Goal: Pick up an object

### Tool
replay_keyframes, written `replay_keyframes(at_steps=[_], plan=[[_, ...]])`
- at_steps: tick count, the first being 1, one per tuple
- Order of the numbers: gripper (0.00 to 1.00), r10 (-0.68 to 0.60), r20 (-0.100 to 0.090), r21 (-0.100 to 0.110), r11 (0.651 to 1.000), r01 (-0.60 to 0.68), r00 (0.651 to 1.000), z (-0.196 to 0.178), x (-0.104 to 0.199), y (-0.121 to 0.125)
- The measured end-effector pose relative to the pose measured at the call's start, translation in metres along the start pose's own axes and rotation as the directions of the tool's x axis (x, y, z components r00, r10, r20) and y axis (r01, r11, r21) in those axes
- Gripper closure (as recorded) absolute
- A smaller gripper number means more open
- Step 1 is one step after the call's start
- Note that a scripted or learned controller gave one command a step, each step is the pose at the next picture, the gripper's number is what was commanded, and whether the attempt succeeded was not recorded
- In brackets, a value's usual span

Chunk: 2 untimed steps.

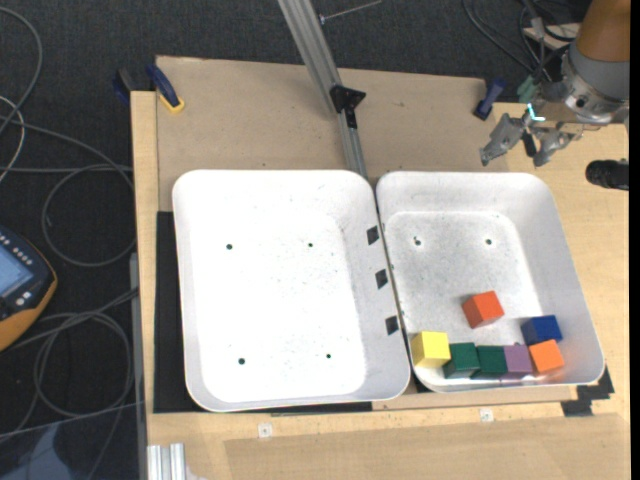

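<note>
Gripper (527, 140) hangs above the bench just past the far rim of the right bin (560, 218), fingers spread apart and holding nothing; every candidate lies toward the near end of that bin, well apart from it; an orange-red cube (483, 308) sits alone mid-floor, while a yellow cube (432, 347), two green blocks (477, 359), a purple one (518, 359), an orange one (546, 355) and a blue one (541, 329) crowd the near wall; the lone cube looks the easiest target, reached by coming toward the camera and down.
</note>
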State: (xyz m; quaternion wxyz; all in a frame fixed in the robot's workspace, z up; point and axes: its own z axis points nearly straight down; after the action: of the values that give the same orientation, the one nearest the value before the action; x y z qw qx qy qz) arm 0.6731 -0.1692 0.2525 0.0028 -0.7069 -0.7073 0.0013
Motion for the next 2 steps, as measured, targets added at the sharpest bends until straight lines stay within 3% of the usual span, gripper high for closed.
replay_keyframes(at_steps=[1,2], plan=[[0.00,-0.001,0.002,-0.004,1.000,0.001,1.000,-0.003,0.000,0.001],[0.00,0.000,0.001,0.001,1.000,0.000,1.000,0.058,0.004,-0.004]])
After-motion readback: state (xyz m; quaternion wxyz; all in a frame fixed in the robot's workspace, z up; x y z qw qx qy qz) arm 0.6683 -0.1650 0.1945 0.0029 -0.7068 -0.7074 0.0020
